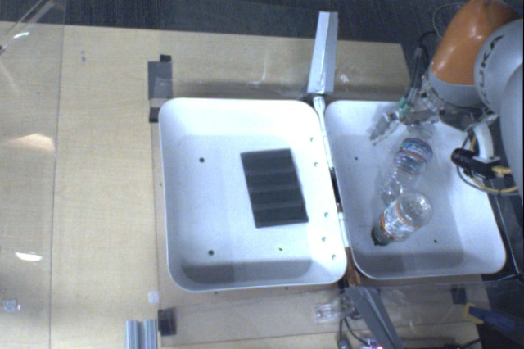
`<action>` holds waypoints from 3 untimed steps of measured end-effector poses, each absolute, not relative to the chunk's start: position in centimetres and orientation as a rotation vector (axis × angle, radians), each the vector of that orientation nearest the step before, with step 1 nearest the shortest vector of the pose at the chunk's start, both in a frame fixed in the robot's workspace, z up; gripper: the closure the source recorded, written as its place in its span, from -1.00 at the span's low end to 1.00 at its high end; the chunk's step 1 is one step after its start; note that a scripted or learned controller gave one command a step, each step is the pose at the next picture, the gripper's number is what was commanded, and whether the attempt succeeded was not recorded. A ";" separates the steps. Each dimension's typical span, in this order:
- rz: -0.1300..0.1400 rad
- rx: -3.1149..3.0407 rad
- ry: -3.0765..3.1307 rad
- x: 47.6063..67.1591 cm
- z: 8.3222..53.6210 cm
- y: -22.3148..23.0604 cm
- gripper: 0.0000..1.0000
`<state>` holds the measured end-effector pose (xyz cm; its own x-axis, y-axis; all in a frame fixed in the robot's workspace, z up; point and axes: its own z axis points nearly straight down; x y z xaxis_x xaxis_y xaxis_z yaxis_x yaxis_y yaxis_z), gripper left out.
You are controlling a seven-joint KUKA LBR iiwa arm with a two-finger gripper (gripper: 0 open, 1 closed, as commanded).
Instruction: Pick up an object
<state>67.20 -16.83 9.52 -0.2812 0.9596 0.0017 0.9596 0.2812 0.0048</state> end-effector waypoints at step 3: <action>0.016 1.634 2.664 61.7 10.1 -20.3 1.00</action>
<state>61.66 -20.27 10.13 -0.4533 0.8913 -0.0084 0.8912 0.4534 0.0171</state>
